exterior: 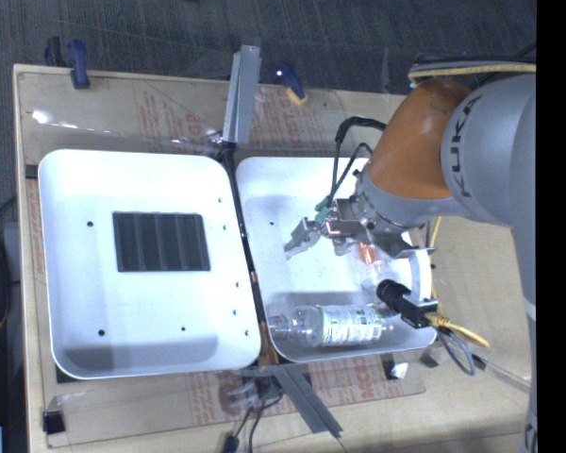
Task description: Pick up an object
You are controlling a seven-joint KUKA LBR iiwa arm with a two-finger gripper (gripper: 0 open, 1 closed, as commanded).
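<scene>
A clear plastic bottle (332,327) with a white label lies on its side along the near wall of the right bin (264,196). My gripper (299,237) hangs over the middle of that bin, pointing left, a short way above and to the left of the bottle and apart from it. I see nothing held at its tip. A small orange-red piece (366,253) shows just under the wrist; I cannot tell what it is. The grey arm with its orange band (410,154) covers the bin's right part.
The left bin (75,187) has a dark ribbed rectangle (160,242) at its middle. A metal divider bar (241,92) stands at the back between the bins. Cables and a black fitting (401,302) hang from the wrist near the bottle's right end.
</scene>
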